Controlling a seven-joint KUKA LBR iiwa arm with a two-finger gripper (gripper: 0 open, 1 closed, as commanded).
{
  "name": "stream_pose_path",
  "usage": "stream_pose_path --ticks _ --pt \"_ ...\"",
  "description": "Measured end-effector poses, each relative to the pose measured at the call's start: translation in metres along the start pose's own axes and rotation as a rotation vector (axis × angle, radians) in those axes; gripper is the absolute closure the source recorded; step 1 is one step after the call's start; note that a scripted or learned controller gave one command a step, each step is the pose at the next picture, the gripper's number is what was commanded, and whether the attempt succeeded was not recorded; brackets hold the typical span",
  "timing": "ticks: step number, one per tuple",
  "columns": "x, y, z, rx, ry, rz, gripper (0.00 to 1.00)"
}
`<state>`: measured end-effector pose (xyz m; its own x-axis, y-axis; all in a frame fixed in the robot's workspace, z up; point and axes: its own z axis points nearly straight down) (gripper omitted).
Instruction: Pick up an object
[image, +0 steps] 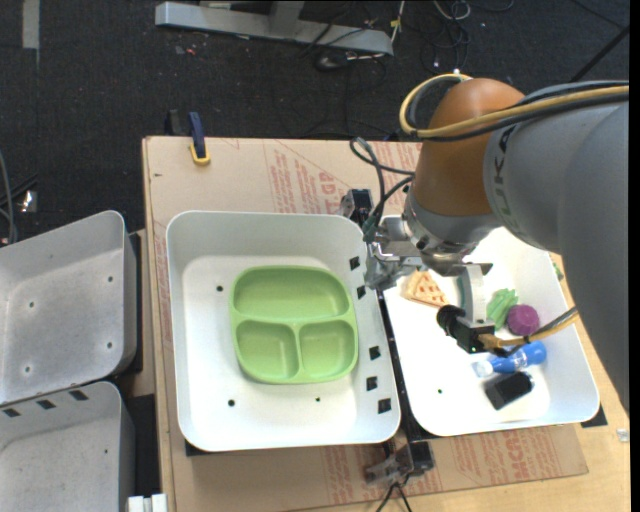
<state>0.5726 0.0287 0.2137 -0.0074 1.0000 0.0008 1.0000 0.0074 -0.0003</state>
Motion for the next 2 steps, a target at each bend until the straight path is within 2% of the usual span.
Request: stream_pose_path --ticks 1,2 --pt "0.0581 0.009 -0.0122 -0.002 0.0 0.003 1.0" --pt "0.0561 0.0085 -0.0118 0.0 -0.001 0.006 0.0"
